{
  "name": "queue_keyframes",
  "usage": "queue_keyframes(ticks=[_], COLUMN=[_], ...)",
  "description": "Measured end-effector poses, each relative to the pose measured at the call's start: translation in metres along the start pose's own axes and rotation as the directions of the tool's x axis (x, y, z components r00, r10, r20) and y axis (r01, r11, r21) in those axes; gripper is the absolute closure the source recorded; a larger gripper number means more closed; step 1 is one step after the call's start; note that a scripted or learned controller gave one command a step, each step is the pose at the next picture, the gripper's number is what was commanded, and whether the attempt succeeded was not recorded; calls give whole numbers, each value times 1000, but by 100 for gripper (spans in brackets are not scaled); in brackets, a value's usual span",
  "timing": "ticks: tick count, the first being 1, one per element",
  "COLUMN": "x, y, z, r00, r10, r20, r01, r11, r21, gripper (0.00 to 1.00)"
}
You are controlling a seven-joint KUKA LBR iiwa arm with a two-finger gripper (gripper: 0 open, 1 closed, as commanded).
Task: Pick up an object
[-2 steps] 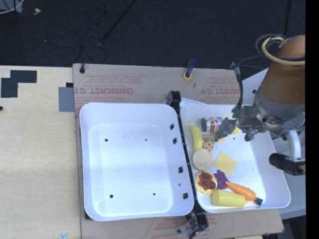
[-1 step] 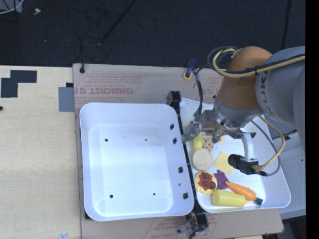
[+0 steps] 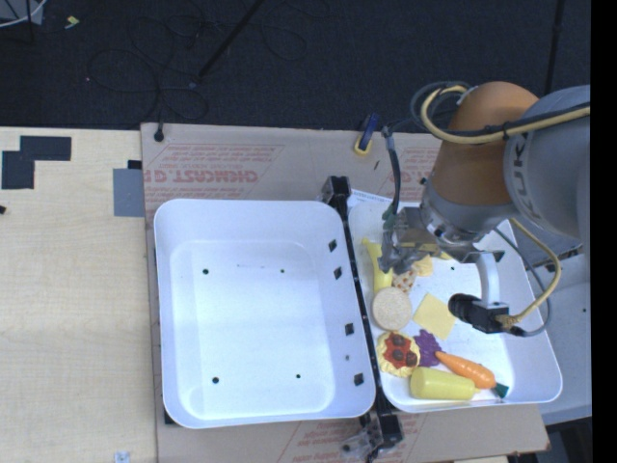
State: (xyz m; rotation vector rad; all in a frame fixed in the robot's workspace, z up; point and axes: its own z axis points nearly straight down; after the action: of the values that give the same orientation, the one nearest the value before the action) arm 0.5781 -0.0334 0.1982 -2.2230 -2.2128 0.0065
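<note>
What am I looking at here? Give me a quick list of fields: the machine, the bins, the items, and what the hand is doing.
machine: grey arm with an orange band, reaching in from the right
hand: low over the right bin's upper left part, by the banana
left bin: white, shallow
right bin: white, holds toy food
items: banana, round cracker, cheese slice, carrot, grapes, yellow piece
grasp: nothing visibly held

A pale wooden bench (image 3: 67,297) meets dark carpeted floor (image 3: 289,46) strewn with black cables (image 3: 145,61) behind.
</note>
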Motion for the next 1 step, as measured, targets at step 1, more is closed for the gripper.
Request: queue_keyframes(ticks=[1], x=[57], y=[67], z=[-17], r00=[1000], r10=[-10], r20=[-1], r01=[10], r11=[1000], r21=[-9], gripper=[100])
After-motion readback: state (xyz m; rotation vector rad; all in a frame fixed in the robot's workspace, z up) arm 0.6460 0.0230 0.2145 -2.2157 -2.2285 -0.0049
